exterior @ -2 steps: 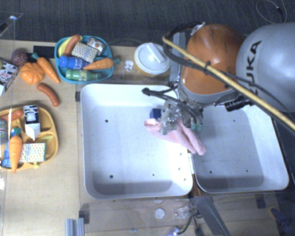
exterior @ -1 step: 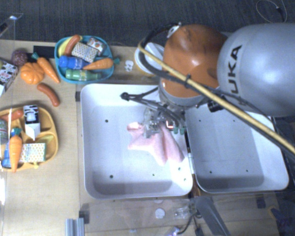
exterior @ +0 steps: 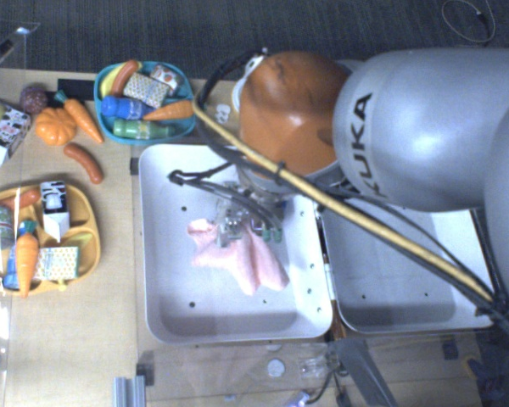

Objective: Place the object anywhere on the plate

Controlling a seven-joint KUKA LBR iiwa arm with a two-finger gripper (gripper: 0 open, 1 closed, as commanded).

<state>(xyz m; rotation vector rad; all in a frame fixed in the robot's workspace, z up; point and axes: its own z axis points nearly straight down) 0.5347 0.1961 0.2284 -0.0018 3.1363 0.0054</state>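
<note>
A pale pink, flat thing (exterior: 254, 261) lies in the middle of the left white bin (exterior: 178, 312); its shape is blurred and I cannot tell whether it is a plate or a separate object. My gripper (exterior: 234, 225) hangs straight over the pink thing's upper left part, close to it or touching it. The grey arm with its orange band (exterior: 288, 117) covers the bin's far right corner. A small green bit (exterior: 275, 235) shows beside the gripper.
The right white bin (exterior: 399, 312) lies partly under the arm. Left of the bins stand a blue bowl (exterior: 144, 100) of toy food and a yellow dish (exterior: 42, 240) with toy food. A toy pumpkin (exterior: 54, 126), a carrot and a sausage (exterior: 85, 163) lie on the bench.
</note>
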